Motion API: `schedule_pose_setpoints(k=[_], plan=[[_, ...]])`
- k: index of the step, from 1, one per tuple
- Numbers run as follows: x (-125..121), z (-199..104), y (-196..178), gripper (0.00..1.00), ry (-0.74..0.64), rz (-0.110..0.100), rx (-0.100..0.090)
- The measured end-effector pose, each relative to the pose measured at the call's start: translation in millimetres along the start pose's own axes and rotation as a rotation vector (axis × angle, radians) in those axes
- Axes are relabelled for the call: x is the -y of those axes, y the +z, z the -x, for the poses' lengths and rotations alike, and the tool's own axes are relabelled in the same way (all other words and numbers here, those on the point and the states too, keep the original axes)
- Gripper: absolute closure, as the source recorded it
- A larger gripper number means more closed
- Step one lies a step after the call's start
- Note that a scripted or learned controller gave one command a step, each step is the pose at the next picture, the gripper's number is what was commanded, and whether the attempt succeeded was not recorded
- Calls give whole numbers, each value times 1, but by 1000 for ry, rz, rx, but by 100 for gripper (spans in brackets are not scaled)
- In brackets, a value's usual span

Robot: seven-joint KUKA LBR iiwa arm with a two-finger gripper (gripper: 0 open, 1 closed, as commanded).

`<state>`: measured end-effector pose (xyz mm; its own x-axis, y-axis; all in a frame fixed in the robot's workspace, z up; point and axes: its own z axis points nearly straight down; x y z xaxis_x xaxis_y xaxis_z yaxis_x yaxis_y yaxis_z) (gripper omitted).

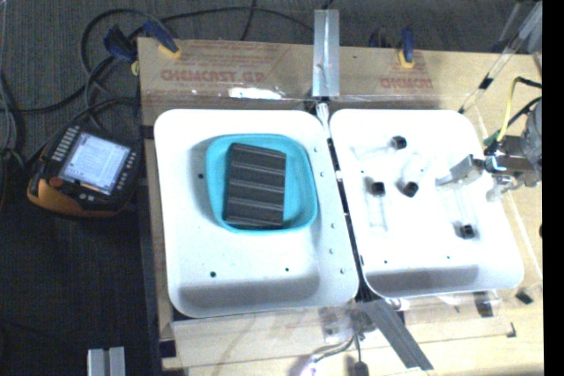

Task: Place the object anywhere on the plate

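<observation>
Camera view, from above at a slant. Two shallow white bins sit side by side on the table (220, 70). The left bin (185, 277) holds a light blue plate (302, 189), and on the plate lies the object (256, 183), a dark grey ribbed rectangular block, tilted slightly from the bin's edges and covering most of the plate's middle. The right bin (493, 264) contains four small black pieces (377, 187), well apart from one another, together with faint clear items that are hard to make out. The tool (498, 165) shows at the right edge of the view, over the right rim of the right bin, with a pale flat part projecting leftward; whether its fingers are wide or narrow cannot be told, and nothing is seen between them. Left of the table, on the dark floor, rests a handheld control pendant (88, 165) with a lit screen and looping black cables (115, 22).
</observation>
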<state>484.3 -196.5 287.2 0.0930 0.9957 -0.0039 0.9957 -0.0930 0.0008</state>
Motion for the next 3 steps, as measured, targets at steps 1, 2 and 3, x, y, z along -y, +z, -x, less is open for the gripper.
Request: schedule_pose_setpoints(k=[1, 2, 3], plan=[[0, 0, 0, 0, 0, 0, 0], [-2, 13, -108, 0, -53, 2, 0], [2, -16, 30, 0, -27, -3, -4]])
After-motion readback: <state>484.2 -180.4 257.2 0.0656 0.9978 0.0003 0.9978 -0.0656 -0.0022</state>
